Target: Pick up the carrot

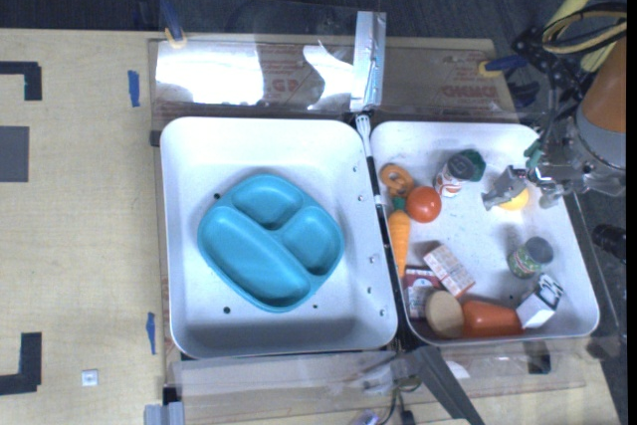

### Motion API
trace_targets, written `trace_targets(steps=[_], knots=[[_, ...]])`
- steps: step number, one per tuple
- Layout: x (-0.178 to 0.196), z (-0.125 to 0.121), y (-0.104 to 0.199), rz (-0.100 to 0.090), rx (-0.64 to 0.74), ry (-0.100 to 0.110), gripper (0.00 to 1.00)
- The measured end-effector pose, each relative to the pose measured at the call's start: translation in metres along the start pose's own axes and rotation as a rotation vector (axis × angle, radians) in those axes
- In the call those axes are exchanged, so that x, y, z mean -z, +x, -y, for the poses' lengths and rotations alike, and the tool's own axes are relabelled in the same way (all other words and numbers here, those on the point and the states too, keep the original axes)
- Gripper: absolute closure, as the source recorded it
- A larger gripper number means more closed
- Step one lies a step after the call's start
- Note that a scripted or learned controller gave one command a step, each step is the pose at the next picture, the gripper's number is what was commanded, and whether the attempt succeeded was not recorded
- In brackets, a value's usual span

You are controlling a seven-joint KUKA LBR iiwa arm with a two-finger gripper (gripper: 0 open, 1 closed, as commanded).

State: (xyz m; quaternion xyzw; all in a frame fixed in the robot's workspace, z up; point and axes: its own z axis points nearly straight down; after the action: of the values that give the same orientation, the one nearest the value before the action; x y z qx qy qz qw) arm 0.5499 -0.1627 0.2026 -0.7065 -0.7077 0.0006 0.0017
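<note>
While I watch from the overhead camera, this is how I read the pick:

Carrot [399, 238]: it lies lengthwise against the left wall of the right bin [581, 266], thick end toward the far side, tip pointing to the near side.

Neighbours: a tomato [424, 204] touches its thick end, an orange ring-shaped toy [396, 179] sits just beyond, and a small striped box [449, 269] lies just to its right near the tip.

Gripper [520, 184]: it hovers over the far right part of the same bin, above something yellow [515, 201], well apart from the carrot. I see nothing clamped in it; I cannot tell how wide it stands.

Left bin [189, 244]: it holds a blue divided tray [271, 240]; not my concern.

Step in hand: I judge this as the approach, with no grasp made yet.

How I would do it: cross left over the clutter at height, descend on the carrot's middle, and set the closing line across its width.

Risk: one side of the grip must slip between carrot and bin wall, so I'd expect a snag there, or a nudge to the tomato.
</note>
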Motion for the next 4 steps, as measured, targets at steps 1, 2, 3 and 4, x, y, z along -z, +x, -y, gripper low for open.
trace_targets(steps=[1,2,3,4], knots=[[-0.005,-0.016,-0.062,0.003,-0.121,-0.003,0.00],[0.005,-0.017,-0.062,0.005,-0.117,-0.007,1.00],[0.005,-0.017,-0.062,0.004,-0.118,-0.006,0.00],[-0.055,-0.063,-0.053,0.004,-0.060,-0.006,0.00]])
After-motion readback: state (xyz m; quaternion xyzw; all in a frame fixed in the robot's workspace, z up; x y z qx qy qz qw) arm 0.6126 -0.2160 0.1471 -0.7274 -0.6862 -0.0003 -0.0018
